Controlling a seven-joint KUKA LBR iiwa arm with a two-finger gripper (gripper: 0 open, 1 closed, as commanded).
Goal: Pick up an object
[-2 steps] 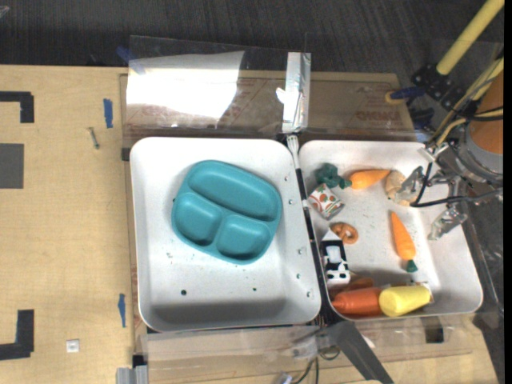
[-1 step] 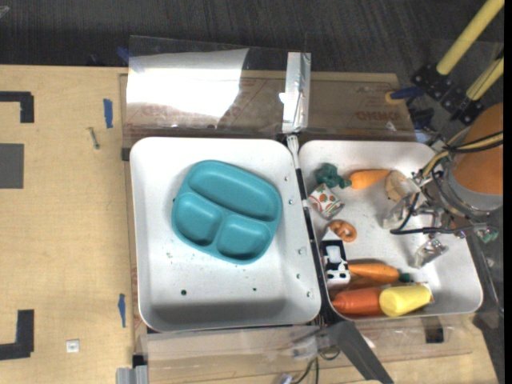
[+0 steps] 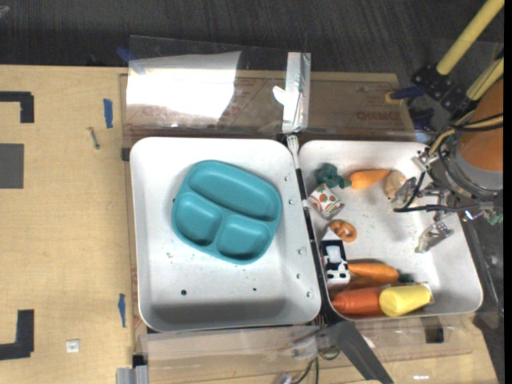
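Observation:
The right bin holds several small items. A carrot with a green top lies at its back, with a beige shell-like piece beside it. A red-and-white piece, an orange pretzel ring and a black-and-white block sit along the left wall. Two orange carrots and a yellow piece lie at the front. My gripper hangs low over bare floor at the bin's right side, apart from every item, with nothing seen in it.
The left bin carries a teal divided plate. A raised divider separates the two bins. The grey arm with its orange band and loose cables covers the right bin's back right corner. Yellow poles stand behind.

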